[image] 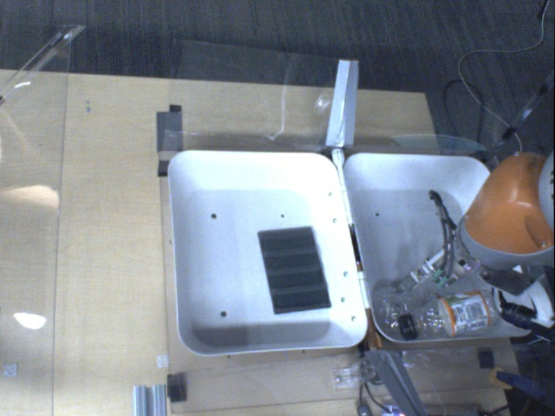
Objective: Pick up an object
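Note:
A black ridged rectangular pad [295, 269] lies flat in the left bin [199, 198], right of its middle. In the right bin [390, 206] a clear plastic bottle [442, 314] with an orange and white label lies on its side near the front wall, its dark cap pointing left. My gripper [436, 273] hangs low in the right bin, just above and behind the bottle, with cables running up to the wrist. The orange band [513, 215] of the arm covers the bin's right part.
A grey upright post [342, 102] stands behind the seam between the two bins. Clear plastic sheeting lies on the wooden bench at the left and back. Black brackets [170, 128] sit at the left bin's corners.

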{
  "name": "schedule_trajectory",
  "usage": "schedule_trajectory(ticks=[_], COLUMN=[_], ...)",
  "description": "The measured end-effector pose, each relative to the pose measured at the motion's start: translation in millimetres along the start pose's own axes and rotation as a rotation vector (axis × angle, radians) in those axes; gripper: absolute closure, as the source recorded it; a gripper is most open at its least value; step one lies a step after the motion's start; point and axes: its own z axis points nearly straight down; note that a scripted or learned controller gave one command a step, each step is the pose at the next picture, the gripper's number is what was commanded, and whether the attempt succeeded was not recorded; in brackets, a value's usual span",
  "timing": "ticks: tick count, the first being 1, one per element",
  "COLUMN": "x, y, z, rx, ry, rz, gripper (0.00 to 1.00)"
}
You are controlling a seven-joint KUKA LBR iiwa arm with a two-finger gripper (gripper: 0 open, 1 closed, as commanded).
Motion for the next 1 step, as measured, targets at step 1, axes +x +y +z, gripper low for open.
schedule_trajectory(ticks=[1], x=[-8.8], y=[77.7], z=[2.3], rx=[0.001], ry=[0.007], rz=[-0.056], gripper=[0.00])
